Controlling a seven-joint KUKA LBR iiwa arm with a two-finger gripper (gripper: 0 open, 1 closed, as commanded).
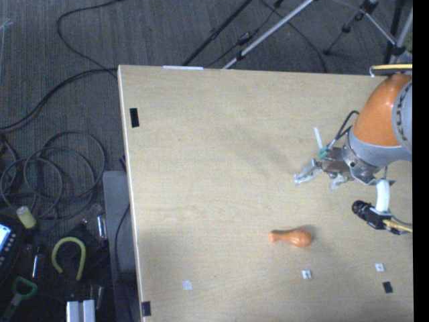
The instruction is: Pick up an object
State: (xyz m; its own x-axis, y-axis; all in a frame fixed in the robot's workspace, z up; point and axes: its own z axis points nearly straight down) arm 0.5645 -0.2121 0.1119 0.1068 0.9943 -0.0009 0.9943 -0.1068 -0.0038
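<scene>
Orange pear-shaped toy (291,237) lies at seven o'clock from my jaws (307,174) on the tan counter (214,173), long axis three-to-nine; their state I cannot tell

Black cables (53,159) coil on the grey carpet at the left. Tripod legs (295,9) cross the top. A yellow-green hook (67,253) lies at lower left.

You have a light wooden bench top (221,153) over dark grey carpet (60,45); black cables (47,173) coil at left, tripod legs (295,12) stand behind.
</scene>
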